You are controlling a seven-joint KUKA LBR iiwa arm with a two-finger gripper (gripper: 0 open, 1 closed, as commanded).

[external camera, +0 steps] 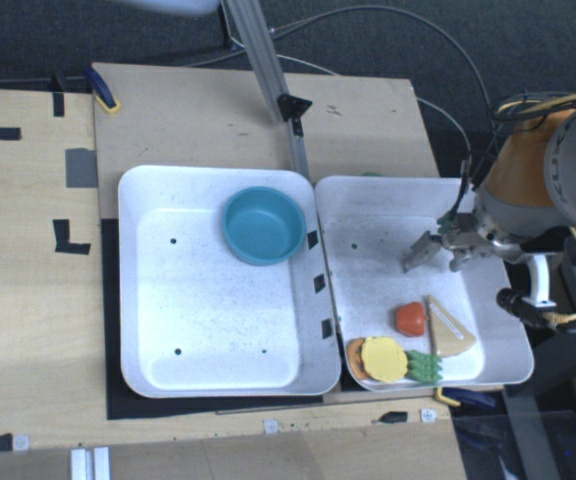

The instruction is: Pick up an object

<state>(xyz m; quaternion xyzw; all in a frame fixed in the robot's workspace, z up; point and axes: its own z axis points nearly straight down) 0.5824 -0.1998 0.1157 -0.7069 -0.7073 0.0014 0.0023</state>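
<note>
In the right bin (pixel 368 218), several small objects lie in the near corner: a red tomato-like piece (pixel 410 318), a tan wedge (pixel 450 334), a yellow round piece (pixel 382 359) and a green piece (pixel 425 367). A blue bowl (pixel 263 225) sits at the back of the left bin (pixel 208 318). My gripper (pixel 431 262) hovers over the right bin's middle right, behind the red piece and apart from it. Its fingers are spread open with nothing between them.
The grey arm with its orange band (pixel 528 173) comes in over the right bin's right rim. A slanted metal pole (pixel 268 58) and a black clip stand behind the bins. Cables run across the bench at the back right.
</note>
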